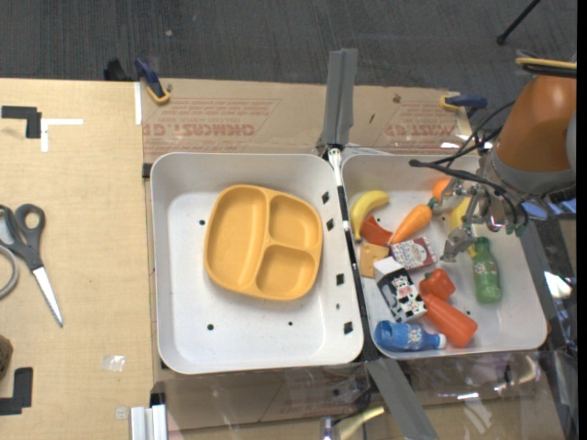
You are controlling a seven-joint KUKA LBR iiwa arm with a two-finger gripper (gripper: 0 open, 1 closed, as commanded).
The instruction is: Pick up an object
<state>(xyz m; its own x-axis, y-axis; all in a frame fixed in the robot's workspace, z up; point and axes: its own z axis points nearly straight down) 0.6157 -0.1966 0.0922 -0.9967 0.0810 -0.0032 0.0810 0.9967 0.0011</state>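
You had a pale wooden bench (83, 246) carrying two white bins side by side: left bin (165, 273), right bin (527, 324). Scissors (32, 255) lay at the bench's left edge. A flattened cardboard sheet (238, 117) lay behind the bins.

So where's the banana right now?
The banana lies in the right bin, in its far-left corner beside the divider between the bins, just above a red piece and left of the carrot.

Dark carpet floor (229, 16), wooden bench (73, 246)
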